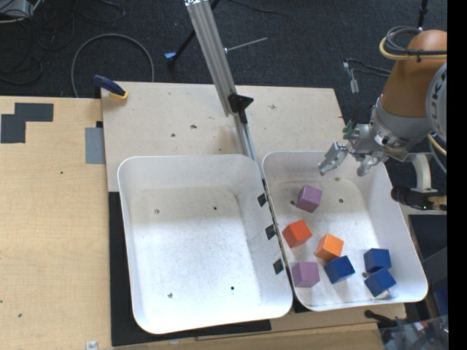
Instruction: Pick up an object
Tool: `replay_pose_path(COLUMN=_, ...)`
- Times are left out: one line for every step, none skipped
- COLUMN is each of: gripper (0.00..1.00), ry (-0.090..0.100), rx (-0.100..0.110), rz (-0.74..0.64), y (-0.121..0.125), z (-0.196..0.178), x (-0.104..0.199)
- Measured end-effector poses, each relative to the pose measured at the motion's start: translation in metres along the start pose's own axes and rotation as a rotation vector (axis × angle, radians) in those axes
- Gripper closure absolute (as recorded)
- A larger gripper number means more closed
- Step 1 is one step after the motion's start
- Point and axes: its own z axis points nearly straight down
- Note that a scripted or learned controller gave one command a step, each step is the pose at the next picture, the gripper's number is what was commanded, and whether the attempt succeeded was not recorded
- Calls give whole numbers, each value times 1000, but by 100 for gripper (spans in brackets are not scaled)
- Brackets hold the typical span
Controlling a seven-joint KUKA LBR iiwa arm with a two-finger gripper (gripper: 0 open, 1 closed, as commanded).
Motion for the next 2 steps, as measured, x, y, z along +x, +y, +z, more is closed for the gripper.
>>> replay_pose_path(gripper=0, ry=0, rx=-1, rz=6, y=13, z=117, x=25)
replay_pose_path(gripper=0, ry=0, rx=-2, rz=10, y=-42, z=113, x=38)
